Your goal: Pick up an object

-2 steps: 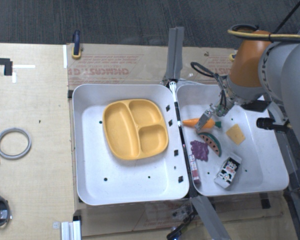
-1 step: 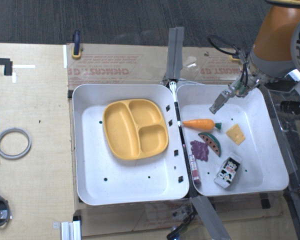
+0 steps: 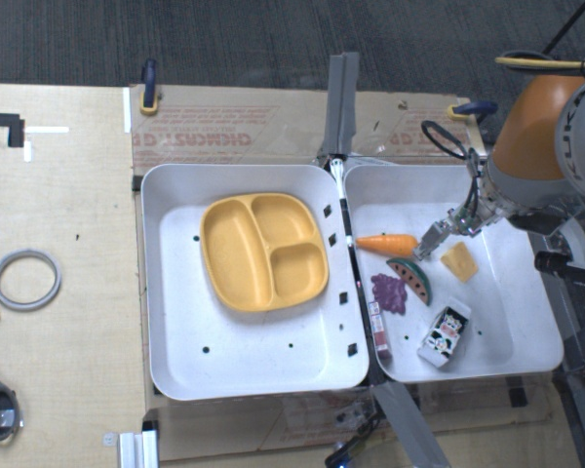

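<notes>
Orange carrot (image 3: pixel 386 245) lies in right bin (image 3: pixel 526 359), near divider. Jaws (image 3: pixel 431 242) low just beside carrot's tip; how far open cannot tell, nothing seen gripped. Cheese wedge (image 3: pixel 458 260), watermelon slice (image 3: pixel 412 279), grapes (image 3: pixel 389 292), milk carton (image 3: pixel 445 335) nearby.

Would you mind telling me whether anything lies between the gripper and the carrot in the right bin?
Nothing visible does. The gripper hangs just right of the carrot, at its thick end, with bare bin floor between them. The watermelon slice and the cheese wedge lie below and to the side, off that path.
</notes>
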### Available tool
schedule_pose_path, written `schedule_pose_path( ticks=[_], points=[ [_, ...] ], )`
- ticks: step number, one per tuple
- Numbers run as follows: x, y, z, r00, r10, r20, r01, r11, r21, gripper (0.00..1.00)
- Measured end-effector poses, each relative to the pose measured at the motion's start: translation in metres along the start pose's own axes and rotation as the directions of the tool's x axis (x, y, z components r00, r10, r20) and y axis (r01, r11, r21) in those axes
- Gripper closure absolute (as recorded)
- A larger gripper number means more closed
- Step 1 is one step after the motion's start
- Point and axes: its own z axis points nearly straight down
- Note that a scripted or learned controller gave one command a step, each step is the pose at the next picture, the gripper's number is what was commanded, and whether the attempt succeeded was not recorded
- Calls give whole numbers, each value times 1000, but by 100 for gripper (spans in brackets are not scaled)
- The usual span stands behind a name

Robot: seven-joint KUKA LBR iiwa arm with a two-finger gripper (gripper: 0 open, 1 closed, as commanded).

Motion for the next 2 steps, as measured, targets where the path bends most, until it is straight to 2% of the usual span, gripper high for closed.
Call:
schedule_pose_path(
  ticks=[1, 2],
  points=[
    [-5, 34, 24, 965, 263, 11, -263, 965, -22, 0],
    [20, 58, 26, 957, 291, 5, -291, 956, -19, 0]
  ],
)
